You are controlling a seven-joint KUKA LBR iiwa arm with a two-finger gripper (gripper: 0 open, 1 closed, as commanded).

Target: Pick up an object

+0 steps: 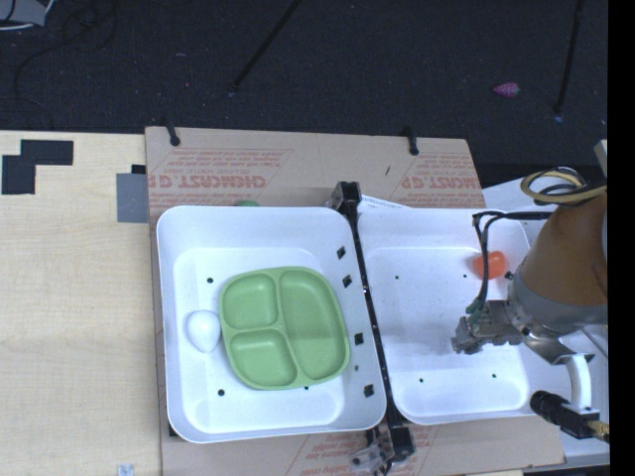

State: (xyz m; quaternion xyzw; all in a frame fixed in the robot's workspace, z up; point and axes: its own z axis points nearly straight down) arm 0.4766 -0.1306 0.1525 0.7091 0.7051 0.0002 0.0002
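A green divided plate [285, 326] lies in the left bin [179, 236], with a white egg-shaped object [203, 330] beside its left edge. In the right bin [427, 405] a small orange object [489, 264] rests near the far right side. My gripper [472, 336] reaches down into the right bin from the right, low over the bin floor, below and a little left of the orange object. The arm's wrist covers most of it.
Cardboard [298, 172] lies under and behind both bins. A black divider clamp [362, 305] runs between them. Cables [496, 228] loop over the right bin's far corner. A wooden bench top [69, 315] spreads to the left.
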